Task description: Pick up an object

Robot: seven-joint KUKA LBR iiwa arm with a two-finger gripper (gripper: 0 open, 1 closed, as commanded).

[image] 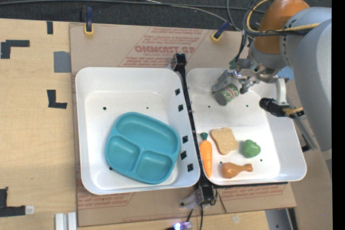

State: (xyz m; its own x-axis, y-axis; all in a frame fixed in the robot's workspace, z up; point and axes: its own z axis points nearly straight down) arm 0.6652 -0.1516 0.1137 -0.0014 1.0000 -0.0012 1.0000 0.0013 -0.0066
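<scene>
Pincer (233,85): in the far part of the right bin, fingers clamped on a small can, one finger on each side of it.
Can (227,94): grey-green, lying tilted between the fingers, its round end turned toward the camera; whether it touches the bin floor I cannot tell.
Arm (302,46): grey, reaching in from the right, with the orange band (280,11) above the wrist and cables looping over it.
Right bin (285,169): shallow and white; the can sits toward its far side, the other things toward its near side.
Bread slice (223,140): tan, lying flat in the near half of the right bin, well apart from the can.
Green piece (250,148): rounded, just to the right of the bread slice.
Drumstick (235,169): orange-brown, lying near the front wall, below the bread slice.
Carrot (206,155): orange with a green top, lying along the left wall of the right bin.
Left bin (91,83): white, side by side with the right one.
Tray (142,147): teal, with divided compartments, lying in the near part of the left bin.
Surface (32,116): light wood with dark marks, a brown printed board under both bins.
</scene>
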